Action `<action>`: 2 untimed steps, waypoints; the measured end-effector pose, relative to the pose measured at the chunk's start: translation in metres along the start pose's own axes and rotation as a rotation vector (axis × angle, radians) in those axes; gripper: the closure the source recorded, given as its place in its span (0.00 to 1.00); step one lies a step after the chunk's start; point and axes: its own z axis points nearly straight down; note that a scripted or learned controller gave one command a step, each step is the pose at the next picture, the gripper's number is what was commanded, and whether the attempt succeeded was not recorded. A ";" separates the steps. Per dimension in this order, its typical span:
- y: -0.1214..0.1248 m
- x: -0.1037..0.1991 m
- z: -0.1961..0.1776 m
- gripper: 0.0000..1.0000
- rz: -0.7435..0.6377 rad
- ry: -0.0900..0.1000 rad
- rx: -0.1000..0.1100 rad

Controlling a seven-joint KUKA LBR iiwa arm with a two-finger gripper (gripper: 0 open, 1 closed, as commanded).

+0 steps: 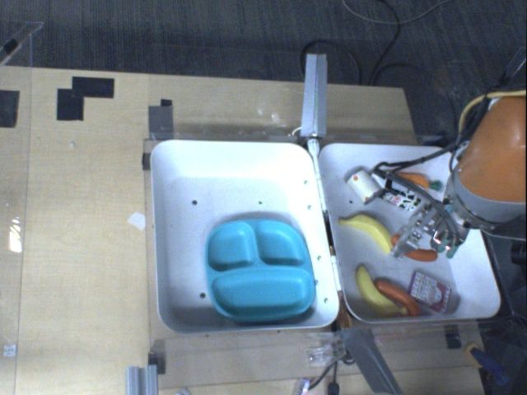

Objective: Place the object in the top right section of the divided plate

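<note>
- At the bench's left end, a few black marks (86,94) sit on the pale wood near the far edge.
- The left bin (177,188) is white and shallow, and it lies flat on the bench.
- The divided plate (261,271) is blue and lies flat in the near half of the left bin, close to the near edge and nearer the right wall than the left. It has two small sections on its far side and one long section on its near side. Its top right section (282,242) shows plain blue.
- A grey metal post (315,97) stands at the far edge, where the two bins meet.
- The right bin (479,282) lies just beside the left one, with their walls touching.
- A white cylinder (360,183) lies on its side near the right bin's far left corner.
- A yellow banana (370,230) lies at a slant near the left wall, about midway down.
- A second banana (370,290) lies by the near left corner, with an orange-red stick (400,296) lying along its right side and touching it.
- An orange carrot (413,179) lies near the far edge, partly hidden by cables.
- A small orange-red piece (422,255) lies near the middle of the right bin, well apart from the plate.
- The gripper (426,240) sits low, directly over that piece. Whether it is open or closed, or grips the piece, cannot be told.
- A clear packet with red print (431,291) lies near the near edge, to the right of the stick.
</note>
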 end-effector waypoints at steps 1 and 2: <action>0.044 0.001 0.011 1.00 -0.055 0.001 -0.001; 0.063 0.011 -0.047 1.00 -0.006 -0.001 -0.001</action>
